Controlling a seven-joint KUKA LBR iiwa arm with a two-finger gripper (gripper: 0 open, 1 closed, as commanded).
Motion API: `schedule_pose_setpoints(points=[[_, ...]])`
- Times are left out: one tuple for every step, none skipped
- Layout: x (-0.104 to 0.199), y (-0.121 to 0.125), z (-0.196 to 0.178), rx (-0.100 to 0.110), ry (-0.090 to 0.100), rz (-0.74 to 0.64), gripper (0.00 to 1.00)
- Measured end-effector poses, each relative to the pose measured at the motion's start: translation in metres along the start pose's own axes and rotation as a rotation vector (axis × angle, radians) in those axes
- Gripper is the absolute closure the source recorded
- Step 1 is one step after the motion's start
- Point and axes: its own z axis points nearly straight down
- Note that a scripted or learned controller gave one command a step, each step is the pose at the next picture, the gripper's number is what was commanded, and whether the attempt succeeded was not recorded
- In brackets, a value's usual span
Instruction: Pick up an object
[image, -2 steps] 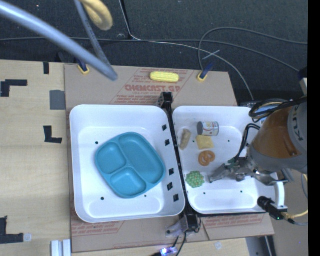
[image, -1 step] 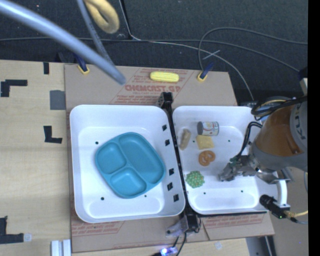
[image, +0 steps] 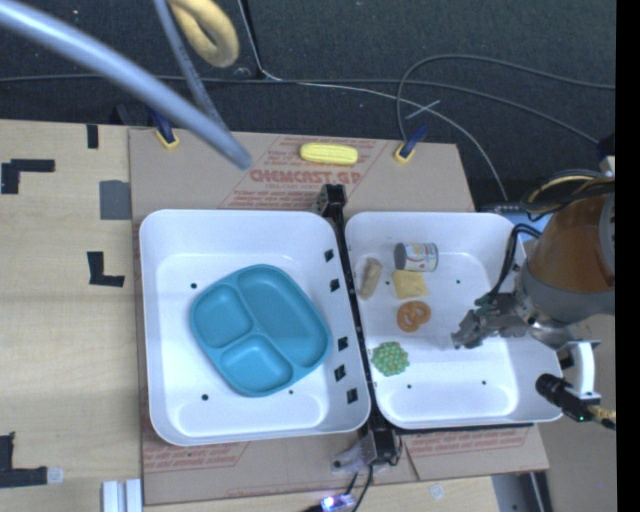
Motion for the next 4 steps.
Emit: schedule_pose_setpoints(points=[[-0.008,0.008,-0.051,0.000,-0.001,0.000,1.00],[-0.013,0.009,-0.094,0.000,-0.001,0.000,1.00],[0.041,0.017,-0.103,0.002,0.002,-0.006,1.00],[0.093,0.022,-0.109,0.003,0.003,-0.006,1.00]])
